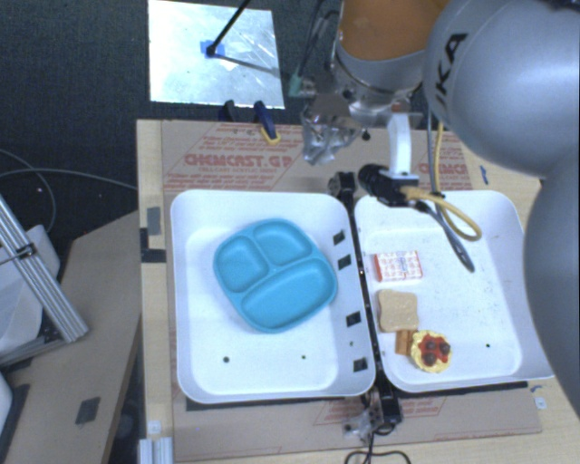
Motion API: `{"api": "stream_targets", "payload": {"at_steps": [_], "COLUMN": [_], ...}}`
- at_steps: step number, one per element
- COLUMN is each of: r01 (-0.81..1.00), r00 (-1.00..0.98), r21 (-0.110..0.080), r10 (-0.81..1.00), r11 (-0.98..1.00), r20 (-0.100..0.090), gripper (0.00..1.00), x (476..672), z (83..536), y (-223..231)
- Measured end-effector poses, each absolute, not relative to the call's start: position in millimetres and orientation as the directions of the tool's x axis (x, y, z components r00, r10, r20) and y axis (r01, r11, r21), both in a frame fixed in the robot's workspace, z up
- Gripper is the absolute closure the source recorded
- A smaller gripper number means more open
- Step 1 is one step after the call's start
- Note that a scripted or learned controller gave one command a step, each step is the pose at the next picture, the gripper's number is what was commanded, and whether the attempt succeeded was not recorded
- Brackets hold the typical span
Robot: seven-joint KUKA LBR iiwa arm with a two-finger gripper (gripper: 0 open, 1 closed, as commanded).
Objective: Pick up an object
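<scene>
The jaws [324, 145] hang above the bins' far edge, their state untellable, nothing grasped; next, descend toward the toast [398, 310].

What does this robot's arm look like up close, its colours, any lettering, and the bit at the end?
The arm is smooth, rounded silver-grey metal, with part of dark block lettering on its shell near the top. Above the wrist runs an orange band. Below it a grey ring narrows to a small metallic gripper, shiny and blurred here.
</scene>
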State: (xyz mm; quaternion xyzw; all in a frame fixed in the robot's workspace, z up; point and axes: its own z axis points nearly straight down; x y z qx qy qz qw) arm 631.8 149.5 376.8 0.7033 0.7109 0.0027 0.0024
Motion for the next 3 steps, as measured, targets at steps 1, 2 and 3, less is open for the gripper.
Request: {"api": "stream_targets", "payload": {"at_steps": [1,2,3], "r01": [1.000,1.000,1.000], "r00": [-0.010,-0.006,-0.001], "r21": [0.004,0.004,-0.002], "r10": [1.000,1.000,1.000], "r11": [0.010,0.006,0.001], "r20": [0.004,0.002,0.000], "gripper": [1.00,1.00,1.00], "x": [619.3,619.8,566.2], "z": [384.4,384.5,378.9], "y": [212.4,235.7,220.5]}}
